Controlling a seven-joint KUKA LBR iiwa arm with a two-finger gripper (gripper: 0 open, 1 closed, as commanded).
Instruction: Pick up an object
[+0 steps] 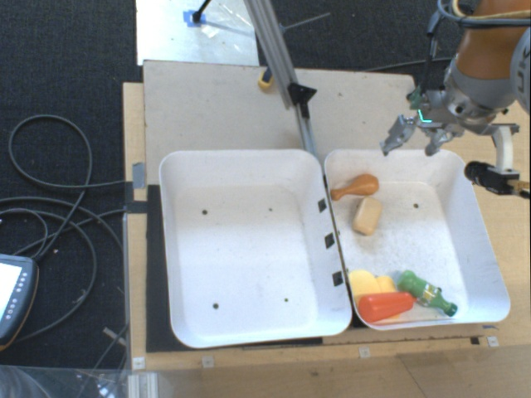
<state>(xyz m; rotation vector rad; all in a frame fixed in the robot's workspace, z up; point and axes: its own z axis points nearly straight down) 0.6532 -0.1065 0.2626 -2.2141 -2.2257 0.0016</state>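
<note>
a chicken drumstick (356,186) and a tan bread piece (367,215) lie near the far end of the right bin (485,251). a yellow piece (370,283), a red pepper (384,306) and a green bottle (426,293) crowd its near edge; the bottle's label is too small to read. the gripper (412,142) hangs above the bin's far rim, fingers spread, nothing between them. the left bin (178,222) sits beside it.

We see the grey arm with its orange band (495,2) entering at upper right, wrist angled down and leftward. Its two-finger end effector (412,143) hangs with fingers spread apart, nothing between them; one fingertip (390,145) points lower-left, the other sits right of it.
</note>
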